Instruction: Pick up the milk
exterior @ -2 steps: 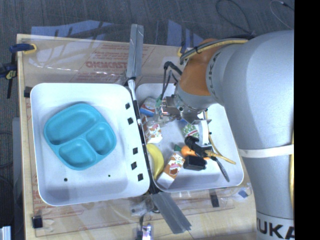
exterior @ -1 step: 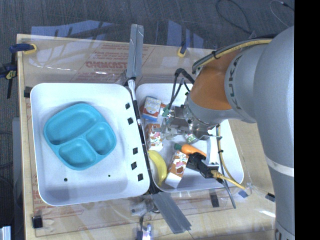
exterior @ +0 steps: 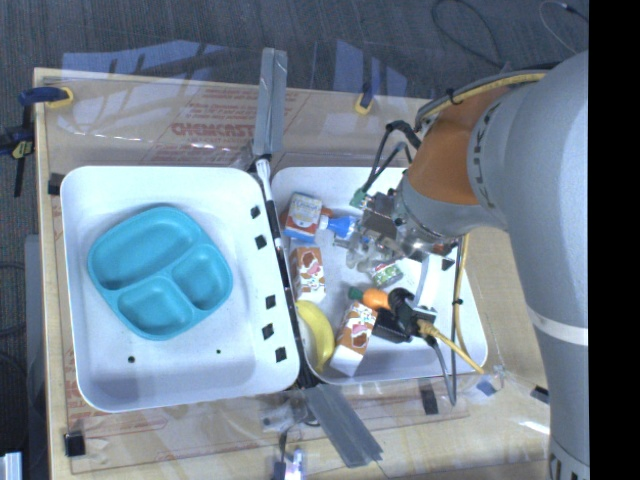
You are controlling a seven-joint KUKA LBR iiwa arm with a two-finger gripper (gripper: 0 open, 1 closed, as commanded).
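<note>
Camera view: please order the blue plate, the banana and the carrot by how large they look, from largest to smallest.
1. blue plate, clearly the largest, in the left bin.
2. banana, in the right bin.
3. carrot, the smallest, partly hidden by the gripper.

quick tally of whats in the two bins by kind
cartons: 3
banana: 1
carrot: 1
blue divided plate: 1
total: 6, though the gripper may be covering more
</note>
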